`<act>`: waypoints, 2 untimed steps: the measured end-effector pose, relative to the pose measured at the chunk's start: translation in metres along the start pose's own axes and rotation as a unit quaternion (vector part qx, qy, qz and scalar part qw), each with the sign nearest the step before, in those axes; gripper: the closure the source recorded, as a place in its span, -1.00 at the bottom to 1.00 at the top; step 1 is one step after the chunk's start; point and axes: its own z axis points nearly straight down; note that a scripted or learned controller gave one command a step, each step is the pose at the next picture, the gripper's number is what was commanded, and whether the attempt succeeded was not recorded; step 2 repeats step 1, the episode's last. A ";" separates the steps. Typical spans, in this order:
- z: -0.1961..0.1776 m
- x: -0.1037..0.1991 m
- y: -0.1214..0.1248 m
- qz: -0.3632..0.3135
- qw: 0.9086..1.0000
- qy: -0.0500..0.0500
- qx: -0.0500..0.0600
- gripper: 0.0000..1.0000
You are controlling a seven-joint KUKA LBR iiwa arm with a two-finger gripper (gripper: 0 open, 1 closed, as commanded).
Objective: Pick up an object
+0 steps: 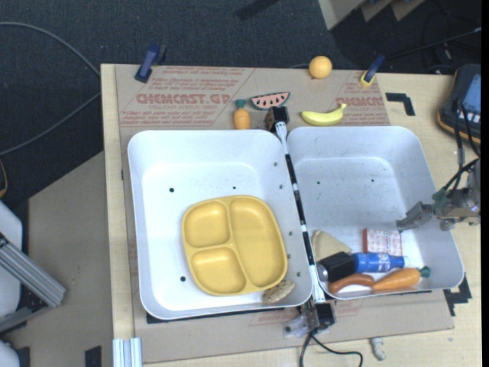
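Observation:
The right bin (359, 147) holds several objects in its near corner. These are a red and white packet (381, 241), a blue bottle with a black cap (365, 264), an orange carrot (396, 280), a red and white piece (353, 285) and a beige wedge (328, 244). My gripper (418, 217) reaches in over the bin's right wall, just right of and above the packet. It looks small and grey, with nothing visibly between its tips.
The left bin (153, 167) carries a yellow divided plate (233, 245) and a brown cookie-like piece (278, 290) at its near right corner. Behind the bins lie a banana (322, 115), a watermelon slice (270, 99), a small orange toy (241, 118) and an orange ball (321, 66).

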 end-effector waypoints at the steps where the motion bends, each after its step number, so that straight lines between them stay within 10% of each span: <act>1: 0.081 0.053 0.044 -0.002 1.000 0.003 0.002 -1.00; 2: 0.081 0.053 0.044 -0.002 1.000 0.003 0.002 -1.00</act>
